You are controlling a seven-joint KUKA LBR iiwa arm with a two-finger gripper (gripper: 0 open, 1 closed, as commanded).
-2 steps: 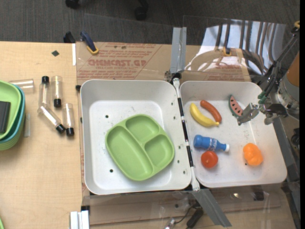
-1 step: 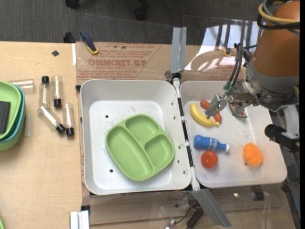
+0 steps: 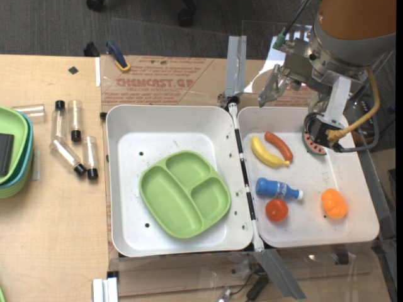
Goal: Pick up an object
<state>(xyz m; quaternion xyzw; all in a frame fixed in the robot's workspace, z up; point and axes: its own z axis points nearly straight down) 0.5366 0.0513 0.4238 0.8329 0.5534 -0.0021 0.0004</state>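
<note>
Along the near edge of the right bin [image 3: 370, 197], a strip of white floor is lying bare. Just beyond it a red tomato [image 3: 276, 210] is sitting, touching a blue bottle [image 3: 278, 189] that is lying on its side, and an orange pepper [image 3: 334, 204] is resting well apart toward the right wall. Open room is showing between pepper and bottle. Farther back, a banana [image 3: 268, 153] and a sausage [image 3: 279, 145] are lying side by side near the left wall. A green plate [image 3: 184, 194] is filling much of the left bin [image 3: 113, 168]. The arm [image 3: 352, 17] is reaching in over the right bin's far edge, wrist angled down and left. The gripper [image 3: 272, 92] is hanging above the far-left corner, apart from every object; whether it is open or closed cannot be told.
</note>
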